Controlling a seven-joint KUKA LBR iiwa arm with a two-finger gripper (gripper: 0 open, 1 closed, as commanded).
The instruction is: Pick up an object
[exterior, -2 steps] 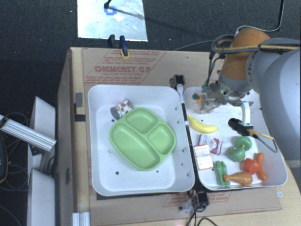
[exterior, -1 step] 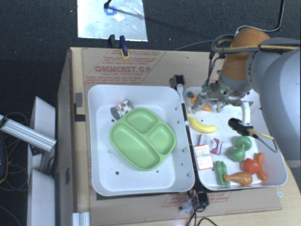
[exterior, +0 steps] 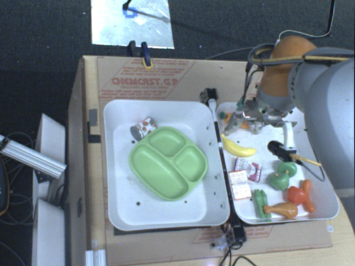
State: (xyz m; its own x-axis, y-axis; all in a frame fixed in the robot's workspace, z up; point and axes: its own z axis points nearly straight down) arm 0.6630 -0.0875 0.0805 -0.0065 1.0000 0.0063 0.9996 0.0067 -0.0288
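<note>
Just in front of the gripper (exterior: pixel 248 124), low over the back of the right bin (exterior: pixel 331 206), lies the banana (exterior: pixel 238 147), close but apart from it. Whether the gripper is apart or together, I cannot tell from this angle. Further forward from it sit two packets (exterior: pixel 244 176). Out to its front right is the pepper (exterior: pixel 282 176), and well beyond that the drumstick (exterior: pixel 282 208) lies by the bin's front wall. Well off to the gripper's left, in the left bin (exterior: pixel 119 204), rest the green plate (exterior: pixel 168 162) and a cup (exterior: pixel 143 129) tipped on its side.
</note>
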